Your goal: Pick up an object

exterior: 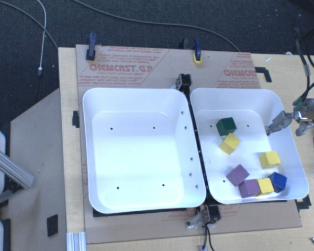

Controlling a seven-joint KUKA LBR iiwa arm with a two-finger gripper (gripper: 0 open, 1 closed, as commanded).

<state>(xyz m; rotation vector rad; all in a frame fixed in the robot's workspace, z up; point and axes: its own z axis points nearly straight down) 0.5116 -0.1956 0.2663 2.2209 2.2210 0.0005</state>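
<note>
The right bin holds several small cubes. A green cube lies near its middle, with a yellow cube touching it just below. Another yellow cube lies alone toward the right wall. Along the front wall sit a purple cube, a second purple cube, a yellow cube and a blue cube, packed close together. My gripper hangs over the bin's right rim, to the right of the green cube. It is open with nothing between its fingers.
The left bin stands beside the right one; their rims meet in the middle. Both rest on a cardboard sheet held by blue clamps at the back. Cables run across the dark floor behind.
</note>
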